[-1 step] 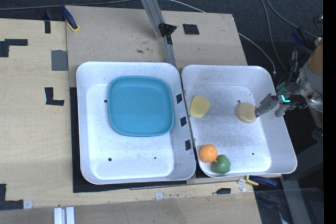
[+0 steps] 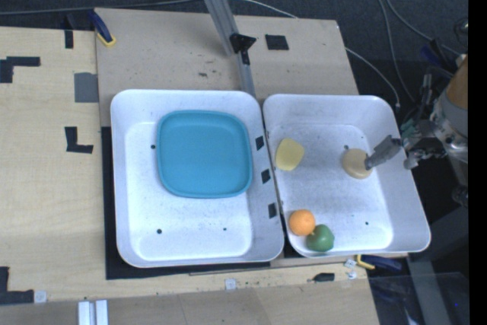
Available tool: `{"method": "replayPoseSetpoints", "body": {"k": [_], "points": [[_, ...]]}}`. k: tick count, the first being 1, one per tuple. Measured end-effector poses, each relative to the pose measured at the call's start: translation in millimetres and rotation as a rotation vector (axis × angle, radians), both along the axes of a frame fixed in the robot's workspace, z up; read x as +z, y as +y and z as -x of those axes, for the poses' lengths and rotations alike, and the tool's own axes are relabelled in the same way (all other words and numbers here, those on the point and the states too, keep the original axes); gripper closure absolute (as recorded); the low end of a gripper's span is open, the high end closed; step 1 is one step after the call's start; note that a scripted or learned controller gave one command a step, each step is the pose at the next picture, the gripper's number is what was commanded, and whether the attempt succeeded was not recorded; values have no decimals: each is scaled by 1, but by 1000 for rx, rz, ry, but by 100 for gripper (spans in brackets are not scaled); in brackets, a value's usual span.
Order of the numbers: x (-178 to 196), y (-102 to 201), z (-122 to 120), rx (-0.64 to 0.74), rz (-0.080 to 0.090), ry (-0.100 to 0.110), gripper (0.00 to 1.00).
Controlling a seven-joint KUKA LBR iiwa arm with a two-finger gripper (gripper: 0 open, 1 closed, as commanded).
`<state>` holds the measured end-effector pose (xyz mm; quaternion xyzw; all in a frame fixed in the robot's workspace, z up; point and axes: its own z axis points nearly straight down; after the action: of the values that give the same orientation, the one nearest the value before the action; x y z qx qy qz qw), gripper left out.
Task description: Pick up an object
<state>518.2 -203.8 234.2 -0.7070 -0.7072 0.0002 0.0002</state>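
Four small objects lie in the right bin (image 2: 380, 112). A pale yellow piece (image 2: 289, 154) sits near its left wall. A beige round object (image 2: 354, 162) rests toward the right side. An orange ball (image 2: 302, 221) and a green object (image 2: 320, 238) lie touching each other at the front left corner. My gripper (image 2: 384, 151) reaches in over the bin's right rim, low, with its tip right beside the beige round object. Whether it touches that object is unclear.
A blue square plate (image 2: 204, 153) lies in the left bin (image 2: 137, 240). A grey metal pole (image 2: 221, 4) slants down from the top to the gap between the bins. Cables run across the dark floor at the upper right.
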Motion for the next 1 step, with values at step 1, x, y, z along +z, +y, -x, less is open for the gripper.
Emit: {"method": "replayPoseSetpoints", "body": {"k": [1], "points": [[-53, 10, 5, 1, -1, 4, 0]]}}
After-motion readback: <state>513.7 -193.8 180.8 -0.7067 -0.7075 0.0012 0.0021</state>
